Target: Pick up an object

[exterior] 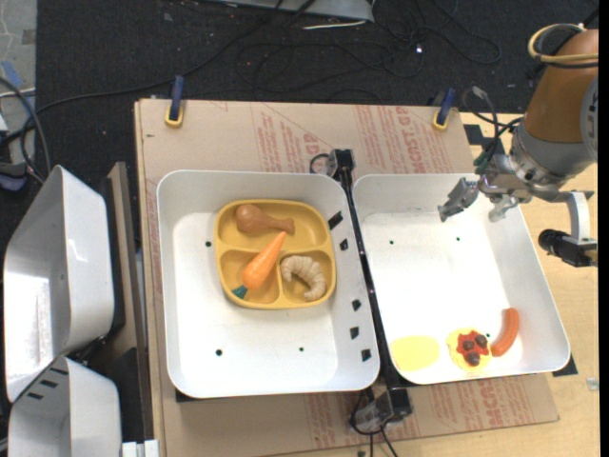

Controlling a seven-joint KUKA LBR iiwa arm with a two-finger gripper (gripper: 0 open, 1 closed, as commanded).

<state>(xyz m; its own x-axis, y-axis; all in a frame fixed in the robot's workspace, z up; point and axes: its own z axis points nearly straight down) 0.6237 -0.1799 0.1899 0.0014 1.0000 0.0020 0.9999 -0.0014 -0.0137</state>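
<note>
My gripper hangs over the far right part of the right bin, its two fingers spread apart with nothing between them. Near the front of that bin lie a flat yellow piece, a small red and yellow toy and an orange sausage. In the left bin sits a yellow divided plate holding a brown drumstick, an orange carrot and a pale shrimp.
Both bins rest on a cardboard sheet held by two yellow clamps at the back. A black divider runs between the bins. White containers stand off the bench's left side.
</note>
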